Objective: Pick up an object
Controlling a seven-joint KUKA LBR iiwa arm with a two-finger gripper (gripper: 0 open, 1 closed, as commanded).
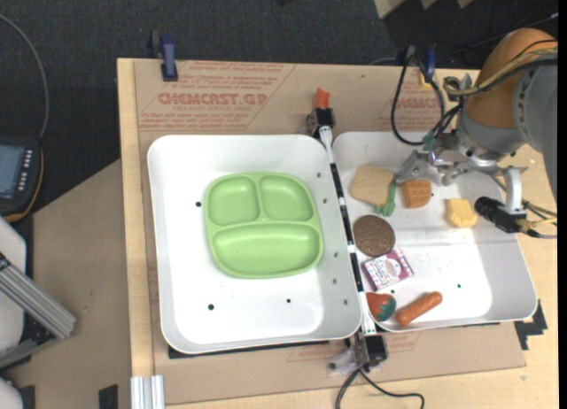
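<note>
We look down on a cardboard-topped bench [221, 97] with two white bins side by side. The left bin [177, 248] holds a green divided plate [263, 224] with three compartments: two small ones on the far side, one long one on the near side. The plate sits roughly in the middle of that bin.

The right bin [496, 283] holds the candidate objects. Nearest the shared wall, at the far end, we note a tan slice of toy bread [370, 185], with a thin green piece [390, 198] touching its right edge. Just near of the bread lies a brown round disc [375, 235], and near of that a small pink and white packet [388, 268]. At the near left corner sits a small red and green item [382, 305], which we cannot identify further, touching the left end of an orange-red toy sausage [418, 307].

To the right of the bread is a small orange waffle-textured block [416, 193]. A yellow cheese-like chunk [460, 212] lies further right, apart from the block.

The arm [518, 88] enters from the right, and its gripper [436, 165] hangs over the far part of the right bin, just above and beside the orange block. We cannot tell how far apart the jaws are, nor whether they grasp anything.
</note>
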